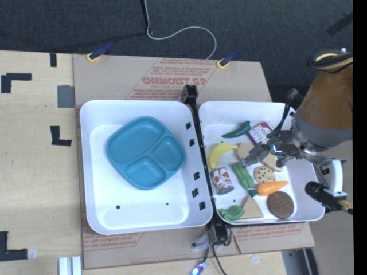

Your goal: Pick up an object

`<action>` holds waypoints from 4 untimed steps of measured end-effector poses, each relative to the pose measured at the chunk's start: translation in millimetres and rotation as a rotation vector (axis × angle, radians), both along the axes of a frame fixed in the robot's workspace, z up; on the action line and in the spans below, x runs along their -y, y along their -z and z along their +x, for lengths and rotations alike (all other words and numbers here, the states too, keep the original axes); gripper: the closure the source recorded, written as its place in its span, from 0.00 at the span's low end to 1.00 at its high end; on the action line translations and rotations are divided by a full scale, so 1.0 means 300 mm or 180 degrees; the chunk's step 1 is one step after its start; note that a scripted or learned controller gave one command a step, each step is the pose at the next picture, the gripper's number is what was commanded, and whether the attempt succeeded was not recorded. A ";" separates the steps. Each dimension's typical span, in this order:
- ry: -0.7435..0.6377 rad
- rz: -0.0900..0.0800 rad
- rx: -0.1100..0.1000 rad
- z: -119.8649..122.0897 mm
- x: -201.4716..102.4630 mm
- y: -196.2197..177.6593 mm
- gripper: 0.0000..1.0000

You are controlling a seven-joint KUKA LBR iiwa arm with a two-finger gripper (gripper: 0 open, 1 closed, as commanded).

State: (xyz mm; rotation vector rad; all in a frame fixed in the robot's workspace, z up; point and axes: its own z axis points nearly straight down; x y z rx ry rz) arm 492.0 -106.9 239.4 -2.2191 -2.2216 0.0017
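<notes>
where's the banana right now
The banana lies in the right bin, near its left wall, just above the small can and below the dark green pepper.

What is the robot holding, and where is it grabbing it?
Cannot be told. The gripper sits low over the toy food in the right bin, with nothing seen clearly in it.
</notes>
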 end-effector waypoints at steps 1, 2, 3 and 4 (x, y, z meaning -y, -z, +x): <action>-0.0002 0.0001 -0.0004 0.000 -0.002 -0.032 1.00; -0.0039 0.0009 0.0064 -0.023 -0.314 -0.584 1.00; -0.0024 0.0003 0.0008 -0.028 -0.529 -0.630 1.00; -0.0003 -0.0001 0.0007 -0.027 -0.584 -0.681 1.00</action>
